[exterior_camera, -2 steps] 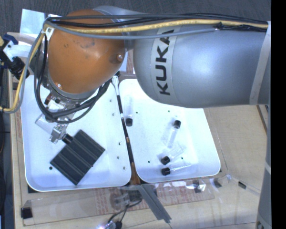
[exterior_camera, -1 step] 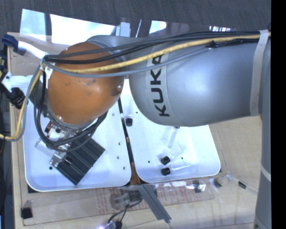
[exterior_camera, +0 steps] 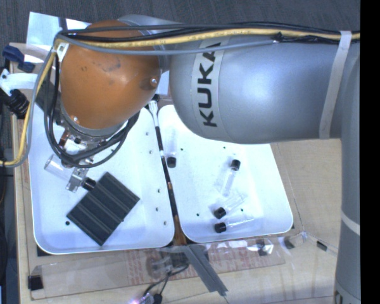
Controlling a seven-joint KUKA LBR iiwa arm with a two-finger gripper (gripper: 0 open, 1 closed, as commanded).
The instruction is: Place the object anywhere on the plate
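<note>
A dark ribbed rectangular plate (exterior_camera: 104, 208) lies tilted in the left bin (exterior_camera: 38, 227), towards its front. My gripper (exterior_camera: 68, 173) hangs below the orange wrist band (exterior_camera: 104, 75), just up and left of the plate's upper corner. A small clear vial with a black cap (exterior_camera: 83, 183) sits between the fingers; the cap points toward the plate and is close to its edge. The gripper is shut on the vial. The arm's bulk hides the back of both bins.
The right bin (exterior_camera: 275, 189) holds several clear black-capped vials (exterior_camera: 228, 176), mostly front and centre. A small black piece (exterior_camera: 171, 162) lies by the divider (exterior_camera: 164, 170) between the bins. Cables and clamps hang off the bench's left edge (exterior_camera: 6, 94).
</note>
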